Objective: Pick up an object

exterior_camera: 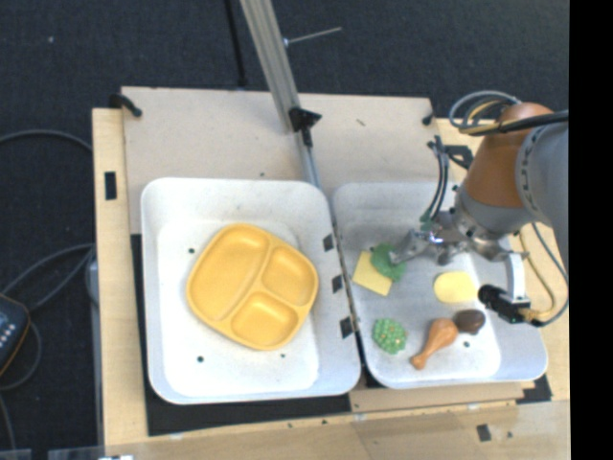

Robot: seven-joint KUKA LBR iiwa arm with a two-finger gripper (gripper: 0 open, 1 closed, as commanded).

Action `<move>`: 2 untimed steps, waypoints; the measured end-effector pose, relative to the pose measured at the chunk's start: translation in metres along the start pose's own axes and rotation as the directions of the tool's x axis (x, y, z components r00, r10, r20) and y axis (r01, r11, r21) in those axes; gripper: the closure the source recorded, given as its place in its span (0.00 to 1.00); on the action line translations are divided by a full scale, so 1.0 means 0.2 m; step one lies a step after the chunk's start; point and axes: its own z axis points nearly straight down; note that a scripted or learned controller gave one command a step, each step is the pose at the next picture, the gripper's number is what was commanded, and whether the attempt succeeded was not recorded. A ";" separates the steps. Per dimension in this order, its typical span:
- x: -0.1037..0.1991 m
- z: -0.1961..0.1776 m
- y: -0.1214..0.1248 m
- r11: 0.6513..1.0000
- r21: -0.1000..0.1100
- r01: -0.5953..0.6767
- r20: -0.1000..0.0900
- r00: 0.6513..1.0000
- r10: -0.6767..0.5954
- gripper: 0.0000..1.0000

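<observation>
One green object (387, 260) sits partly hidden under the tool (406, 251).

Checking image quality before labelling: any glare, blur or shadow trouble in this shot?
Camera view: even, soft lighting; mild glare whitens the left bin; faint shadows under the yellow tray; small items like the drumstick toy look slightly soft.

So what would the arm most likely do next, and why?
Probably close and lift. The end effector sits low in the right bin, its tips at the green toy beside the yellow wedge; whether anything is gripped yet is unclear.
</observation>
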 end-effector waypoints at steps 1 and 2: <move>0.00 -0.06 0.01 1.000 -0.005 -0.003 0.000 1.000 0.003 1.00; -0.02 -0.30 -0.03 1.000 -0.004 0.000 -0.001 1.000 0.000 1.00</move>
